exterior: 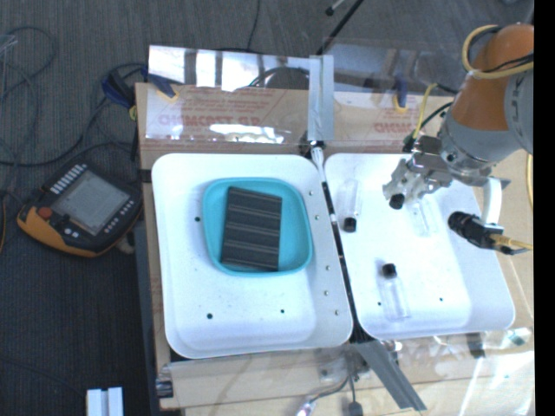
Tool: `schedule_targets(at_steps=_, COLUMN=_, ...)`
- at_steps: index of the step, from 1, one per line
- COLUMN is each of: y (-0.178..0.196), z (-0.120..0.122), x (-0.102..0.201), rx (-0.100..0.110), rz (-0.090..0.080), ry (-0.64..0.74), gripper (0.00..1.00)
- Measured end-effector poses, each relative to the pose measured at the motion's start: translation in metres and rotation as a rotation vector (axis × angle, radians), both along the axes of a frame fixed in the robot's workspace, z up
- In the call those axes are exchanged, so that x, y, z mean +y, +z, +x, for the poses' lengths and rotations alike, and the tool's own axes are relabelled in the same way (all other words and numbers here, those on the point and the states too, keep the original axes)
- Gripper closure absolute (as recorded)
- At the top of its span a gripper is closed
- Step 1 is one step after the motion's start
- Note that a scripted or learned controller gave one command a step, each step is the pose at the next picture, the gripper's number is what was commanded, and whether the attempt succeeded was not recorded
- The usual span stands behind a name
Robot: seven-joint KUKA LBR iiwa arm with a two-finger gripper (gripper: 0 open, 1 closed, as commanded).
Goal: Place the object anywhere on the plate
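Left bin: teal plate bearing dark ribbed object, already resting there; right bin: clear vials, end effector above, grasp state cannot be told; risk, judged: a further program pass could knock the object off.

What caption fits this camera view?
Dark ribbed block lies on teal plate in left bin; gripper over right bin.

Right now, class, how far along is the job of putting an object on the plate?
Looks done: a dark ribbed block lies on the teal plate in the left bin. In hand: the end effector hangs over the right bin. Left: small clear vials lie there.
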State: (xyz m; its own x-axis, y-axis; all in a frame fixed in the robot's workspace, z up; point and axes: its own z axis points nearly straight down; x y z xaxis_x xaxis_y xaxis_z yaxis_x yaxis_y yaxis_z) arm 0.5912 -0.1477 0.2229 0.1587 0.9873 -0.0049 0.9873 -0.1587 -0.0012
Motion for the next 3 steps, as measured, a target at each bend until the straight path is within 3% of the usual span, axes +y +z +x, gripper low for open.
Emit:
schedule_targets(at_steps=1, y=-0.008, z=0.006, x=0.063, rx=0.000, rz=0.004, ry=0.073, gripper=1.00)
schedule_targets(at_steps=2, y=-0.040, z=-0.013, x=0.149, rx=0.002, rz=0.005, ry=0.276, gripper=1.00)
schedule_targets(at_steps=3, y=-0.040, z=-0.013, x=0.148, rx=0.001, rz=0.005, ry=0.275, gripper=0.00)
